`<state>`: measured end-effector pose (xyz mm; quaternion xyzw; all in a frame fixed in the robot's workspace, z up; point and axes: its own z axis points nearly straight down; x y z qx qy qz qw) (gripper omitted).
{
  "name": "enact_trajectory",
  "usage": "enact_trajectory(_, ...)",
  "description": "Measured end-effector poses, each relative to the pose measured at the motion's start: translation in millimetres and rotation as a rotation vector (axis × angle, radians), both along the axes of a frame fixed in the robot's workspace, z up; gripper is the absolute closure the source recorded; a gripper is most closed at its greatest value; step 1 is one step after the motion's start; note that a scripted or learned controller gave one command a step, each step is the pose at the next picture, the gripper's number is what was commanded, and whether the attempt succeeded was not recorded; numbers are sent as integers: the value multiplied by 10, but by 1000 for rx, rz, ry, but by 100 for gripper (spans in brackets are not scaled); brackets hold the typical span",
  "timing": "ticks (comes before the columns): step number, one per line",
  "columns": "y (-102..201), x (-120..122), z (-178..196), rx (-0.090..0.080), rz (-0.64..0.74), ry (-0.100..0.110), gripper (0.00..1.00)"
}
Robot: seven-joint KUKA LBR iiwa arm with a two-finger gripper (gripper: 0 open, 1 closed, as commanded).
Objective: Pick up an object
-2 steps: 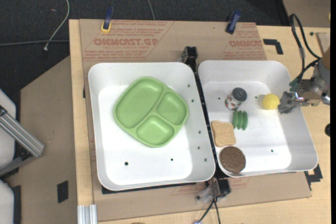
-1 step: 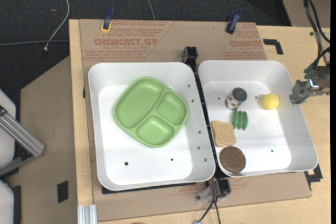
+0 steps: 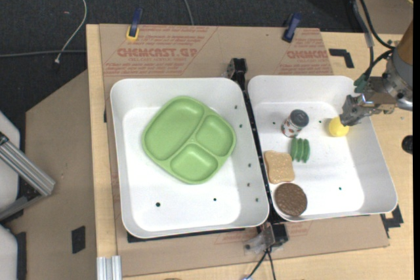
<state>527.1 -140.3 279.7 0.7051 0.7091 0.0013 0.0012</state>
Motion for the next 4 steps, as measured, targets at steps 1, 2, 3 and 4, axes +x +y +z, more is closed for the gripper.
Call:
enact_trajectory(1, 543, 129, -179, 2, 0, 7, 100)
enact_trajectory(2, 1112, 221, -170, 1, 0, 3, 100)
enact_trajectory(3, 1663, 238, -183, 2, 1, 3, 100)
enact_trajectory(4, 2188, 332, -439, 2, 0, 9, 100)
